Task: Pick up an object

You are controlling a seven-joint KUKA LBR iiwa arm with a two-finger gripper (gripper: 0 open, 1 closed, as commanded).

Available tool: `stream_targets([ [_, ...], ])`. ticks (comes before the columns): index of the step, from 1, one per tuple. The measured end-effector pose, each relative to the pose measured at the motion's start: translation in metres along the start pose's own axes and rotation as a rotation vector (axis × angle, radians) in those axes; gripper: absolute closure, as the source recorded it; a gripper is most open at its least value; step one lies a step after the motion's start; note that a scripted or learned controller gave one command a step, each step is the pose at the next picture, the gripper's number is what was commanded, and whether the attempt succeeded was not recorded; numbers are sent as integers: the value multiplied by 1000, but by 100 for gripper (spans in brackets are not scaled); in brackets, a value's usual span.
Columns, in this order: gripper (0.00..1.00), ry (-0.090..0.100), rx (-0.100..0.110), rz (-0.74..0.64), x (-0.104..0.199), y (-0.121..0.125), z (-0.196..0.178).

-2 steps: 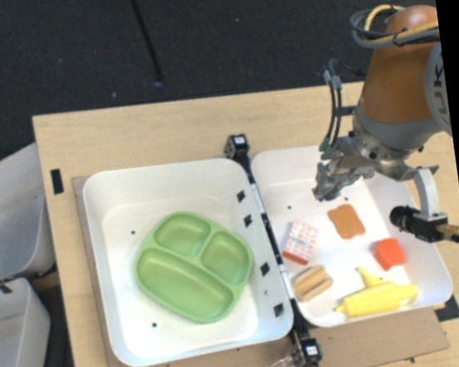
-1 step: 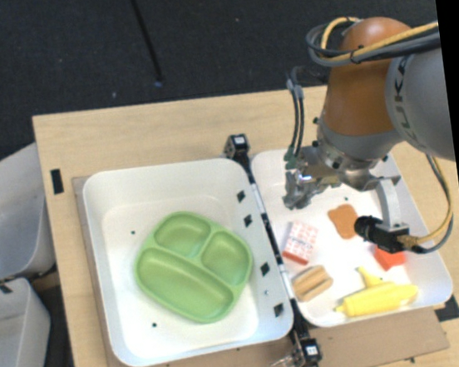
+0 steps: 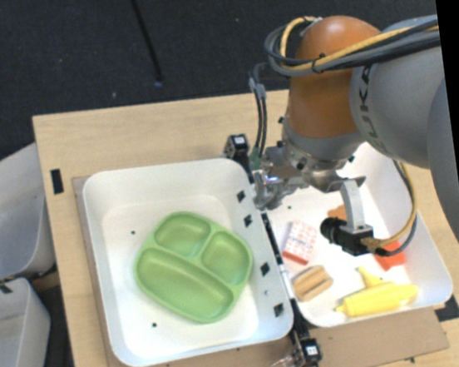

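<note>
In the right bin [image 3: 430, 271], near the gripper [image 3: 268, 192], whose state I cannot tell, lies a red-and-white checked box [image 3: 298, 241].

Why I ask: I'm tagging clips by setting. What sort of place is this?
Probably a robotics lab bench: a grey robot arm over a white bin of small items, beside another bin holding a green plate.

Robotics lab, prob. a test cell: grey-orange arm [image 3: 395, 106] w/ loose cables [image 3: 273, 53] over a plywood surface [image 3: 122, 130]; one white bin [image 3: 102, 237] w/ green toy plate [image 3: 192, 266], other bin [image 3: 398, 190] w/ play food [image 3: 377, 299].
</note>
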State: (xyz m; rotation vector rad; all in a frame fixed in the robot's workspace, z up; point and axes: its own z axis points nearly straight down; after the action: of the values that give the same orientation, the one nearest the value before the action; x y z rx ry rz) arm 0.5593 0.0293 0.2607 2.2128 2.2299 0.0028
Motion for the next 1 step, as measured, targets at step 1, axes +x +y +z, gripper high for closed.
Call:
stream_targets([
  [1,100,0,0,0,56,10,-2],
])
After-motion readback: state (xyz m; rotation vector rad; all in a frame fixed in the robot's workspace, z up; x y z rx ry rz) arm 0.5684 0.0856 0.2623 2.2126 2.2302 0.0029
